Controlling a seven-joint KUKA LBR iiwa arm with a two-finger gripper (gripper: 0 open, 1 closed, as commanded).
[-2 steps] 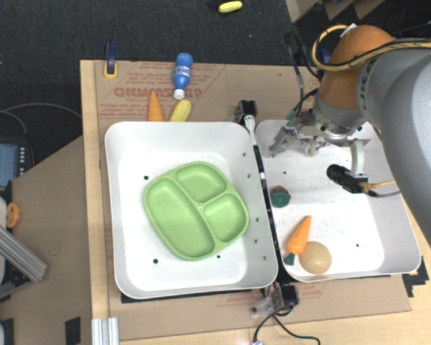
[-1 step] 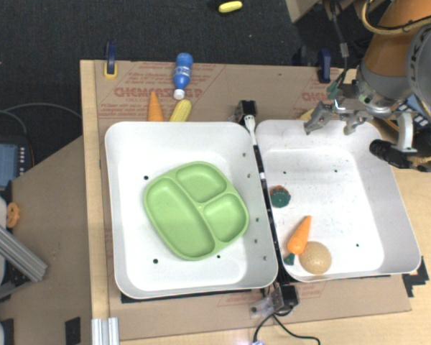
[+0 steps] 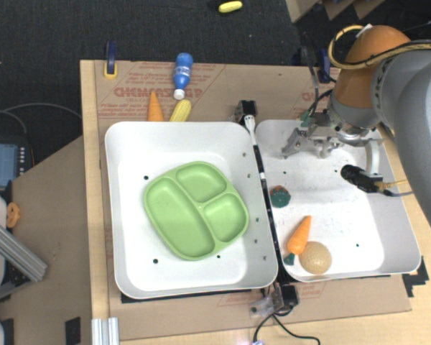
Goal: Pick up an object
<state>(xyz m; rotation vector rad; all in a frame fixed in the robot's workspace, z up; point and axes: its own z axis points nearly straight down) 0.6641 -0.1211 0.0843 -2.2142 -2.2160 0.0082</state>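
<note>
Orange carrot, right bin: lies well below-left of end effector, long axis slanting up-right. End effector grips nothing; finger spread indeterminate.

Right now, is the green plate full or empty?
Empty. All three sections of the green plate show bare green, with nothing lying inside them.
</note>
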